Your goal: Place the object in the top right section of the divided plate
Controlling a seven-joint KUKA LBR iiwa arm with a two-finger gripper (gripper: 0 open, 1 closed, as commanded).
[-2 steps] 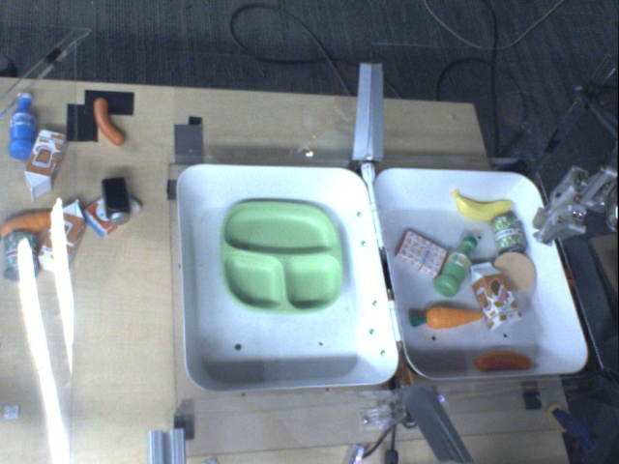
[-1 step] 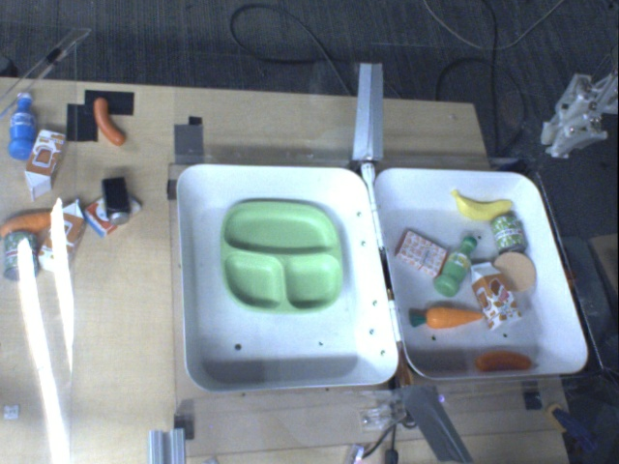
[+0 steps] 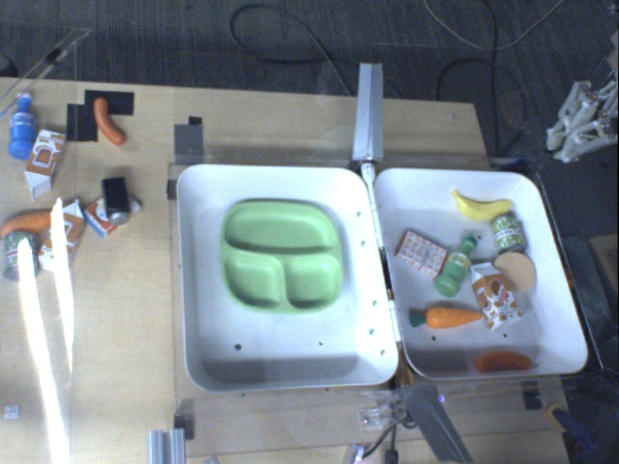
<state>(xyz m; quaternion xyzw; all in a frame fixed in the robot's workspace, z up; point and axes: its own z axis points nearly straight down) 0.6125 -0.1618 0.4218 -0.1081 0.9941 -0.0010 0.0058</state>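
camera view: green divided plate (image 3: 282,255) alone in left bin (image 3: 203,346); jaws (image 3: 583,124) state unclear.

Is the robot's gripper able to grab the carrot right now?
Probably yes. The carrot lies uncovered in the right bin, nothing on top, though a small carton touches its tip. The gripper waits outside.

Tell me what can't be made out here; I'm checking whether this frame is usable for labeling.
- End effector, camera view: small, pale and blurred at the right edge; its state is unreadable.
- Small carton in the right bin: print too small to read.
- Can: label illegible.
- Green divided plate: one long section and two small ones; the slant leaves "top right" uncertain.
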